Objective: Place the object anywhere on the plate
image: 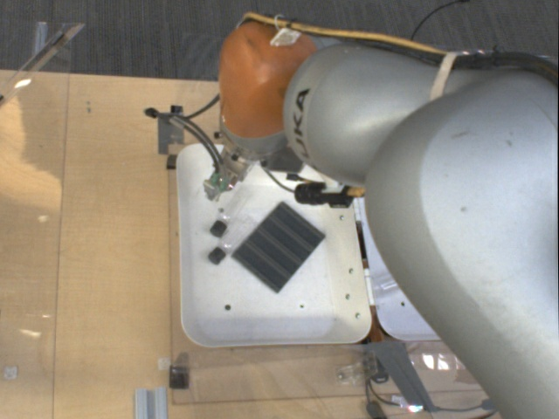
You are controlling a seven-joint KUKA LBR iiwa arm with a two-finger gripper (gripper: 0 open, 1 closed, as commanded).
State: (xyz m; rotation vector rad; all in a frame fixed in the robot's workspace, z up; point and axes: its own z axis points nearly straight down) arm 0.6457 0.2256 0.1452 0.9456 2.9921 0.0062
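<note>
claw (217,241) low in left white bin (262,321) | fingers (217,228) spread, nothing pinched | dark ribbed square plate (278,246) just right (long diagonal toward arm) | object: cannot tell

The big grey arm (454,190) covers most of the right-hand shallow white bin (397,317), leaving a corner showing, and runs off the right edge. The end effector (217,241) shows two small dark fingertips (217,228); anything between them is too small to tell. The pale wooden table (87,234) is cut by the left edge.
</note>
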